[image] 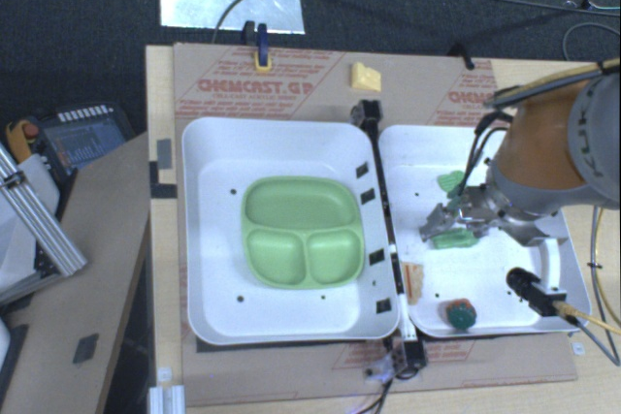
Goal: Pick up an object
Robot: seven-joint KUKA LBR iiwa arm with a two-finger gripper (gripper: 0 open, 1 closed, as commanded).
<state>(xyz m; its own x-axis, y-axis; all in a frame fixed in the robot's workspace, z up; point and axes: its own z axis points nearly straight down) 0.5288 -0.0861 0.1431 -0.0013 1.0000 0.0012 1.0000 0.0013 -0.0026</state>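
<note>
Over right bin (pixel 485 278), poised with hand (pixel 440 226) at green piece's (pixel 456 242) eleven o'clock; grip state: cannot tell. Next: clamp, lift.

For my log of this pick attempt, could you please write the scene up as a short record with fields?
left bin: holds a green divided plate
right bin: far green piece, near green piece, tan strip, green-and-red ball
gripper: low in the right bin, between the two green pieces
outside the bins: yellow block on the cardboard
</note>
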